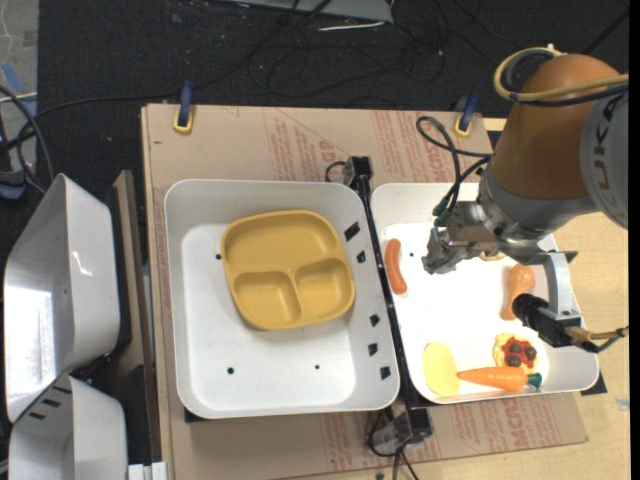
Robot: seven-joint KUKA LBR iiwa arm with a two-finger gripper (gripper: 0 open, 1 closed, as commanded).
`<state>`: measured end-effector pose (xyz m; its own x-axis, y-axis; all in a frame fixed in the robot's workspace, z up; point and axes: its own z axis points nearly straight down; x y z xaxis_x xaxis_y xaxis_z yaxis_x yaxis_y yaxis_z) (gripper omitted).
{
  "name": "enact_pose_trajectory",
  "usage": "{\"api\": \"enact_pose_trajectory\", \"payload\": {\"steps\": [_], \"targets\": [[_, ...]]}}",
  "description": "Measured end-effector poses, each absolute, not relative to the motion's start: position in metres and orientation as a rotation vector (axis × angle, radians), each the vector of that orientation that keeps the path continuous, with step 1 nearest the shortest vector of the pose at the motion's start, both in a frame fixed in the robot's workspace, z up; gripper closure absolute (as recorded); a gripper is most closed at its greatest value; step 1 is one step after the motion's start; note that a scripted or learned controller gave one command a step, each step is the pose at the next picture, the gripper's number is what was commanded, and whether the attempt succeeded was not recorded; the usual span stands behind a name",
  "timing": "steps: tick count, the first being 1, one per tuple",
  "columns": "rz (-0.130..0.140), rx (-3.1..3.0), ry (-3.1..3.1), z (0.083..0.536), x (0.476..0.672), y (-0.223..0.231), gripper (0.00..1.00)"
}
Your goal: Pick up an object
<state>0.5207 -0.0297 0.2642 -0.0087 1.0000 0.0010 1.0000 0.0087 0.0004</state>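
My gripper [443, 252] hangs over the upper middle of the right bin [470, 313], under the grey arm with its orange band. A red-orange sausage [396, 266] lies just left of it, near the bin's left wall. To the gripper's right rests an orange piece [520, 279]. Along the bin's front edge sit a pale yellow round piece [438, 367], an orange carrot [492, 377] and a yellow piece with red berries [516, 351]. I see nothing held at the gripper.
The left bin [200, 358] holds a yellow divided plate [288, 268] in its upper middle. A black divider with clips runs between the two bins. White tubs [60, 278] stand off the bench at the far left.
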Motion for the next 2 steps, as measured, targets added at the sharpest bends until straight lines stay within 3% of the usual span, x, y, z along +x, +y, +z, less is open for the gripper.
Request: {"api": "enact_pose_trajectory", "payload": {"steps": [2], "targets": [[0.0, -2.211, -2.23, 0.255, 0.527, 0.082, 1.0]]}}
